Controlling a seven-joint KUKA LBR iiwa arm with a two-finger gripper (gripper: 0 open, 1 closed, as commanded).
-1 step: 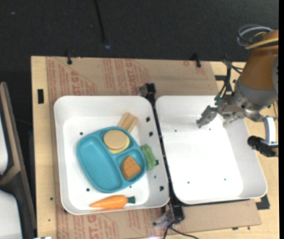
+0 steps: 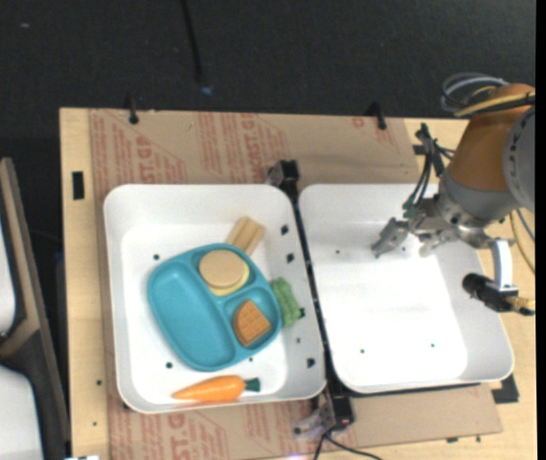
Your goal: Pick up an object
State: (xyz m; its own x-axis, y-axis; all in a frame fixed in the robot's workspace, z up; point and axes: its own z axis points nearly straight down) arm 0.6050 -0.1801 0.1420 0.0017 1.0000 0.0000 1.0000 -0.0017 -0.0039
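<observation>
Jaws [image 2: 409, 238], spread with nothing between them, hang over the right bin [image 2: 398, 353] near the bench's back edge, well apart from the blue tray [image 2: 182, 314] and carrot [image 2: 211, 389] in the left bin [image 2: 125, 257].

Even overhead light, bright on white bins [image 2: 398, 372], mild glare; surroundings dark. Soft shadows beside teal tray [image 2: 192, 319]. Overall softness, low resolution.

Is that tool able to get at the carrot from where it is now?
Probably yes: the carrot lies bare by the left bin's near wall, nothing on it. The tool hangs over the right bin.
</observation>
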